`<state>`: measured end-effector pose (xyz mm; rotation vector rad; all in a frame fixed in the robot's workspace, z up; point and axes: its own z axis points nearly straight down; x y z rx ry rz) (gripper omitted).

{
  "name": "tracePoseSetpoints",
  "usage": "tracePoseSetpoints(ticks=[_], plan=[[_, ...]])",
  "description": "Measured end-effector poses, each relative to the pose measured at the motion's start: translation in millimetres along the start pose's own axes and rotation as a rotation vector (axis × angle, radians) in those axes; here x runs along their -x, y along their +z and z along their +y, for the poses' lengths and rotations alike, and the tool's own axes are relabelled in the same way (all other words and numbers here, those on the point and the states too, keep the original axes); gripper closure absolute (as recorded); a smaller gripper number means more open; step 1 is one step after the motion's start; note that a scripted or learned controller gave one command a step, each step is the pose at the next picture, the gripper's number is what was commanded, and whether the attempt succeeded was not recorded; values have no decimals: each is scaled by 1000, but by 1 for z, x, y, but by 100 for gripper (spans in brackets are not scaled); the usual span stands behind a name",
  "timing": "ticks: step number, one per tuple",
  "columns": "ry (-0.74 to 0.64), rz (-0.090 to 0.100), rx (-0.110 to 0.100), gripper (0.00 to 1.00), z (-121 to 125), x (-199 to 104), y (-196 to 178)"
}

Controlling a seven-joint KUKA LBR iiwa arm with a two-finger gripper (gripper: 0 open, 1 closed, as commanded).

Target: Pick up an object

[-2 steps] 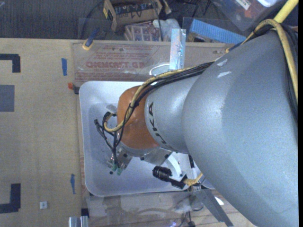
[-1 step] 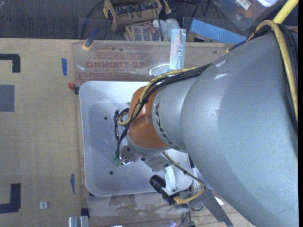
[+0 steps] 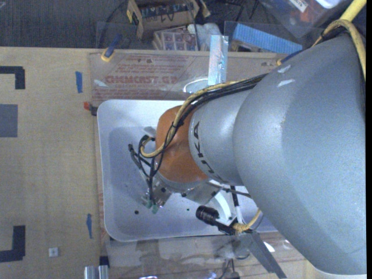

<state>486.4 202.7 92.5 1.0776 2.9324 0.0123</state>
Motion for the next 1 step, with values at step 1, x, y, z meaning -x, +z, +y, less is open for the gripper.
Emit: tracePoseSetpoints(ticks=[1], plan=[[3,-2,3,100,0,2,-10]])
